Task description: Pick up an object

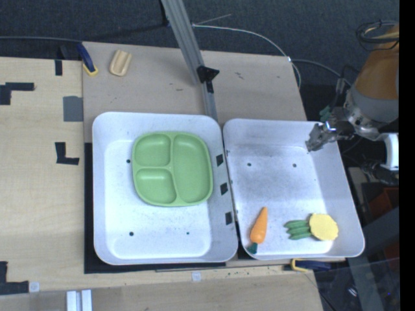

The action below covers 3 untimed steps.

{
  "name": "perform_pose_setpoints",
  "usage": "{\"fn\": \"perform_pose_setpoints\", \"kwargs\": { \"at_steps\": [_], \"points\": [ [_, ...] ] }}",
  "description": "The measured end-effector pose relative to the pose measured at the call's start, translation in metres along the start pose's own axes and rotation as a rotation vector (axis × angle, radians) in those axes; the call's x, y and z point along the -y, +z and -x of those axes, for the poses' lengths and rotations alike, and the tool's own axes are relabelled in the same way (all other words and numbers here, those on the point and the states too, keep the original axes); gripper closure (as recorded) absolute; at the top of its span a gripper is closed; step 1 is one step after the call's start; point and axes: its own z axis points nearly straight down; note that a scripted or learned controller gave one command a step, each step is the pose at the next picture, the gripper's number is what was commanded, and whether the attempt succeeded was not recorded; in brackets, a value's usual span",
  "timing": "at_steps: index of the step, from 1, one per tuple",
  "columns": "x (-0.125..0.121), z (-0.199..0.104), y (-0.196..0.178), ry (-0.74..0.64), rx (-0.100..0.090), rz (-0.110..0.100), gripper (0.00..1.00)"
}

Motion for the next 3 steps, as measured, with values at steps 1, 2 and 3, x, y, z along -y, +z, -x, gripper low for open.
{"fn": "perform_pose_setpoints", "kwargs": {
  "at_steps": [1,2,3],
  "points": [
    [-0.013,-0.055,0.009,-0.005,-0.003,-0.005,1.00],
    [-0.022,-0.119,0.003,-0.006,-0.004,-0.005,1.00],
    [-0.036,-0.169,0.011,-0.005,-0.003,-0.006,1.00]
  ]
}}
